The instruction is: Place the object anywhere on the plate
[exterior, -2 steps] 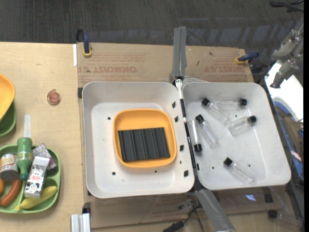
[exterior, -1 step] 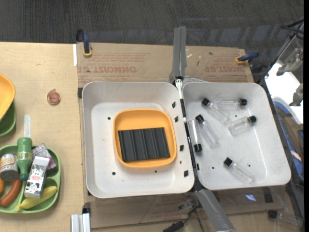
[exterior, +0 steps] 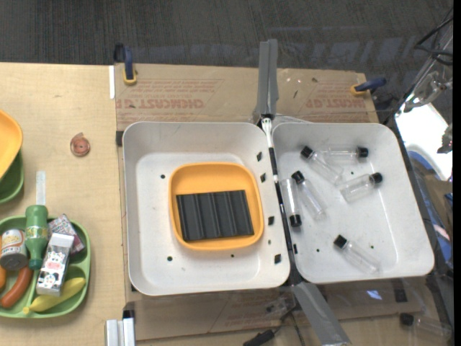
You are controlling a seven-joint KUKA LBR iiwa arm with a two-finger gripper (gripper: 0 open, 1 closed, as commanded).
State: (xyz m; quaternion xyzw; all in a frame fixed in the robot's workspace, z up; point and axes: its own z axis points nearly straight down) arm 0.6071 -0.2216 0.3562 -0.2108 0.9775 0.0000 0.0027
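Observation:
A yellow square plate (exterior: pixel 216 174) sits in the middle of the left white bin (exterior: pixel 144 193). A dark grey ribbed block (exterior: pixel 216 215) lies flat on the plate and covers most of its floor. The right white bin (exterior: pixel 407 222) holds several clear vials with black caps, among them one (exterior: pixel 312 196) near its left wall, one (exterior: pixel 360 186) near its centre and one (exterior: pixel 355 254) at its front.
To the left, on the wooden bench, a green tray (exterior: pixel 72 294) holds toy food and a small bottle. A yellow bowl (exterior: pixel 7 150) and a small pink disc (exterior: pixel 80 145) lie further back. Clamps (exterior: pixel 127 67) (exterior: pixel 367 86) pin the cardboard sheet behind the bins.

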